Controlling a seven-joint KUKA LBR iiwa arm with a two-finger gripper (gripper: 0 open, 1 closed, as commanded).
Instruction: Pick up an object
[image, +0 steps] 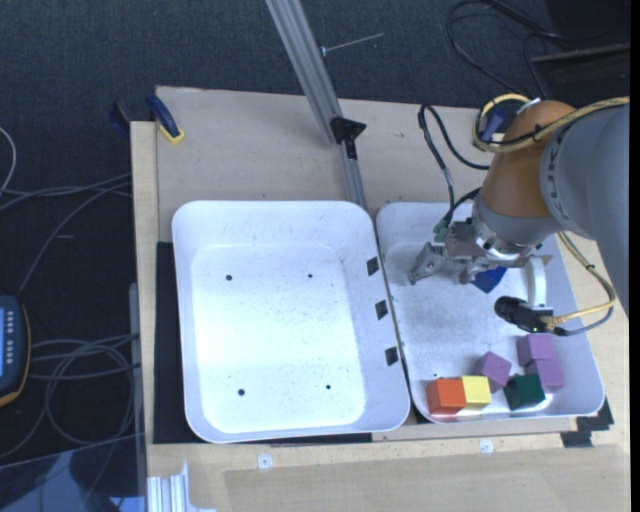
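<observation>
far left of the frame is dark carpet with a bunch of loose cables (60, 300) trailing around. then the tan wooden surface (250, 150) starts, with a little blue and yellow clamp (165, 118) at its upper left corner. the left bin (275, 318) takes up the middle left, white with fine black specks and four small dark dots on its floor. a grey metal pole (320, 90) slants down from the top centre to where the two bins meet.

the right bin (425, 310) sits touching the left one. the hand (440, 262) hangs over its upper part, metal fingers (425, 268) pointing to the left and spread apart a bit, with nothing between them. a blue block (489, 279) peeks out just to the right of the hand, partly hidden under the wrist.

the rest of the blocks are bunched in the lower right corner of that bin: an orange cube (447, 394) touching a yellow cube (475, 390), a small purple block (497, 366) just above them, a dark green block (522, 391), and two more purple blocks (543, 360) stacked close by the right wall. the grey arm (590, 170) with its orange band comes in from the upper right.
</observation>
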